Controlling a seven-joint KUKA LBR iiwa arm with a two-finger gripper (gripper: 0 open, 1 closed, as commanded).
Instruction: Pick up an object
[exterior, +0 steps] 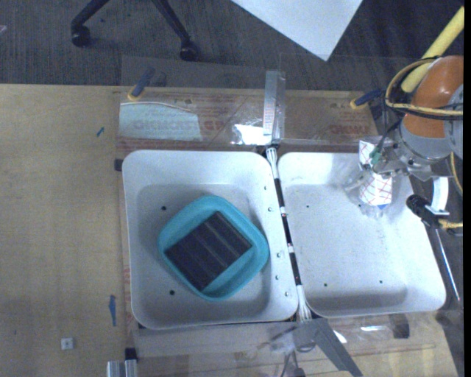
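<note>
While the gripper is hanging over the right bin, a crumpled clear wrapper with red gridlines is being pinched between its fingers. A teal container is being kept in the left bin.

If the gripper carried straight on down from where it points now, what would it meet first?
Most likely the crumpled clear wrapper with red grid lines, which sits right under the gripper at the upper right of the right bin. Depth is unclear, so they may already be touching. Below that is the bin floor.

Dark carpet beyond the wooden bench — chair casters, white sheet.
</note>
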